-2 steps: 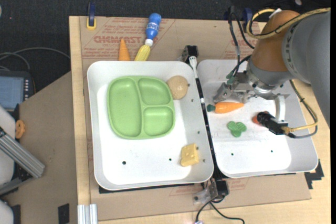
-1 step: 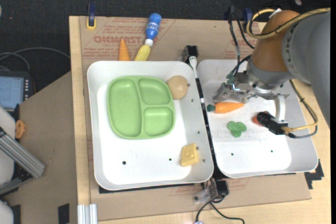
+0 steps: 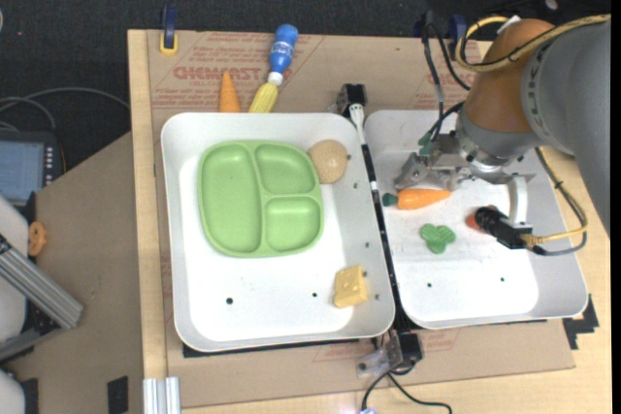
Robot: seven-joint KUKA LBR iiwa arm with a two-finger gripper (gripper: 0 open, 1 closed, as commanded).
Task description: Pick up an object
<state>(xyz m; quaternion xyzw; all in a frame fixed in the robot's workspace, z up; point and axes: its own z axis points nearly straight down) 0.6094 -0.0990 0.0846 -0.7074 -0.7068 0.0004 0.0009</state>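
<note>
step: reaching, nothing picked up yet | gripper [image 3: 434, 172] low in right bin [image 3: 543, 291], just above toy carrot [image 3: 424, 199]; can't tell if it grips or is let go | carrot lies in bin beside green toy [image 3: 438, 237] | left: grab, lift

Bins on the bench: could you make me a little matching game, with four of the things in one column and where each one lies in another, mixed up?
Things:
1. green divided plate
2. toy carrot
3. yellow cheese piece
4. green leafy toy

Places:
A. right bin, just under the tool
B. left bin, near its front right corner
C. left bin, filling its upper middle
D. right bin, below the carrot

Pairs: 1-C, 2-A, 3-B, 4-D
</note>
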